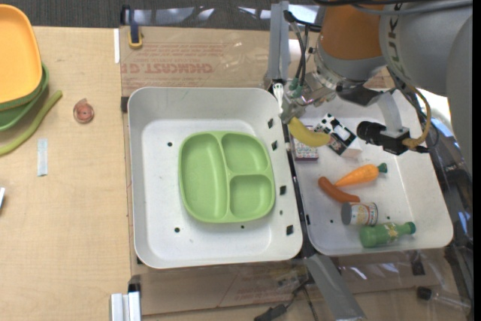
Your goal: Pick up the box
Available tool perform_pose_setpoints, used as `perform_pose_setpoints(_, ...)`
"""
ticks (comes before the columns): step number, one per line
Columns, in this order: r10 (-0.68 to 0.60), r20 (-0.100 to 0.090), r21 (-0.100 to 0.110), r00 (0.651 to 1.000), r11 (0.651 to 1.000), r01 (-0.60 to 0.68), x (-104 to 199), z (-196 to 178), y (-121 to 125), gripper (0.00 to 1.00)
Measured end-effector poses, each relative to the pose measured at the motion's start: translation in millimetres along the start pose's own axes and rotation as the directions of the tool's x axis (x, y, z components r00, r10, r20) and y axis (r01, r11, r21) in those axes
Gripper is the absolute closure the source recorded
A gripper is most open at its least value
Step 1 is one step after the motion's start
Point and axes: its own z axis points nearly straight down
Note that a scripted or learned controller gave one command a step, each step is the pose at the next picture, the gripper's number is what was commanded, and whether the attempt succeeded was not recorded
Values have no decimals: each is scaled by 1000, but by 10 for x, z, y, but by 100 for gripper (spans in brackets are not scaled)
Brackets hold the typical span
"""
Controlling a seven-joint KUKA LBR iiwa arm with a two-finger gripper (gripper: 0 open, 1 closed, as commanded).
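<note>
Since the small box [304,152] looks like a thin printed carton, I judge it light, fairly stiff along its edges but easy to crush across its broad face, and a little slick. It lies flat in the camera view, at about ten o'clock in the right bin [436,225], close against that bin's left wall. A banana [308,133] sits just at its twelve o'clock, touching or overlapping its upper edge. A black-and-white patterned object [335,133] lies near, at two o'clock. The best hold is probably across the box's short sides, from straight above, though the wall and the banana leave little room.

The arm [421,11] reaches in from three o'clock, its orange band [364,4] above the bin's far edge and the wrist bent downward. The gripper [297,94] hangs at twelve o'clock from the box, over the bin's upper-left corner and apart from the box. Cables and shadow hide its tip, so I cannot tell whether it is spread or closed, and nothing is seen held in it.
</note>
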Motion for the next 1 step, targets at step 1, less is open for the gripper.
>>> perform_pose_setpoints(1,0,1,1,1000,1000,0,-13,-83,-2,100)
